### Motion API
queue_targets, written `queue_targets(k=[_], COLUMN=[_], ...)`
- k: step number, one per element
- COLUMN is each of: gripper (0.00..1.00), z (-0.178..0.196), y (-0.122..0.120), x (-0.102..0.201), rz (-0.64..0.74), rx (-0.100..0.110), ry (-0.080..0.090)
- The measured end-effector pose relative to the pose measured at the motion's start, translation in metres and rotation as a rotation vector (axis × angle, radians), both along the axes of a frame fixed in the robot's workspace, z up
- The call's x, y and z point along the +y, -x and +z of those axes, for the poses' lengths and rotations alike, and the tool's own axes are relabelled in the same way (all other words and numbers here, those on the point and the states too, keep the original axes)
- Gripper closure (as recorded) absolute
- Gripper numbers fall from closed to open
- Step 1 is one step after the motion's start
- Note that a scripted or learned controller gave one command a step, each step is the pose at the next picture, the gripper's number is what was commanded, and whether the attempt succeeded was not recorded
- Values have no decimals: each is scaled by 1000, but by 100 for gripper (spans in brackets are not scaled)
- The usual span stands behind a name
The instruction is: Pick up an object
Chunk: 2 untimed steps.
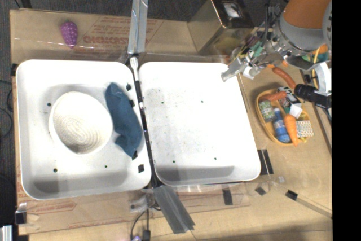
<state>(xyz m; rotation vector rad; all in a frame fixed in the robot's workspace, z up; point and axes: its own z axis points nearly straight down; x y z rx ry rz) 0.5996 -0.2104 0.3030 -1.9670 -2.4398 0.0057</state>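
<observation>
Camera view. Worktop (293, 178): brown board bearing two white bins. Left bin (34, 178): holds a cream woven hat (80, 123), dome up, at centre left, and a dark blue cloth (124, 119), crumpled, touching the hat's right edge and lying by the bin's right wall. Right bin (197, 121): speckled floor. Arm (307, 3): upper right of frame. Claw (234, 71): at the right bin's upper right corner, over the rim, nothing seen in it; whether it is released or clenched cannot be told. Purple object (69, 33): upper left, outside the bins. Yellow tray (282, 115) of small items: right of the right bin.
</observation>
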Motion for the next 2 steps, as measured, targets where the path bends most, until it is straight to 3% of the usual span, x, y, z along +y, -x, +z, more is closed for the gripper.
queue_targets(k=[1, 2], gripper=[0, 100], z=[21, 28], y=[-59, -60], x=[1, 3], rz=[-131, -121], rx=[-2, 4], ry=[3, 3])
